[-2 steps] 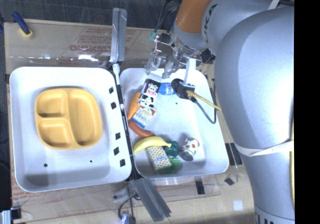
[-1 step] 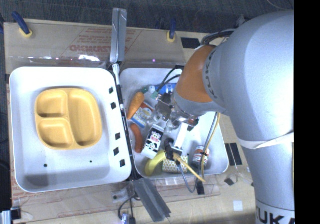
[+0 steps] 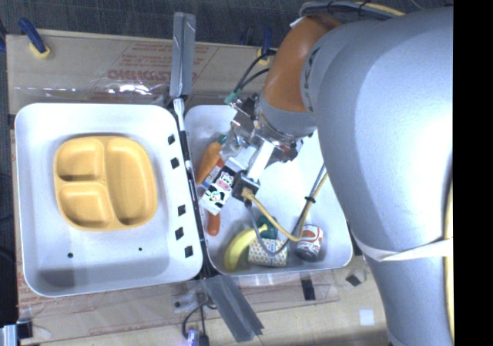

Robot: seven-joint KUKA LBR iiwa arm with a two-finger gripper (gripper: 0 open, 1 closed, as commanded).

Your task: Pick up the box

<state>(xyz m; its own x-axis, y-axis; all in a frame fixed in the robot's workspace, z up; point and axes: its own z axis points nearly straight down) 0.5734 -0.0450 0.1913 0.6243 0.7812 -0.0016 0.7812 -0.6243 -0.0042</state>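
My tool (image 3: 231, 179) sits low in the right white bin (image 3: 335, 221), touching the small black-and-white printed box (image 3: 216, 190). I cannot tell its state. A yellow banana (image 3: 237, 249) lies at six o'clock from it.

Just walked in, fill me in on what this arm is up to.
The grey arm reaches in from the right and has its hand down in the right bin, right at a small black-and-white box near the bin's left wall. Whether it has hold of the box is hard to tell. An orange carrot, a yellow banana and a can lie in the same bin. The left bin holds a yellow divided tray.
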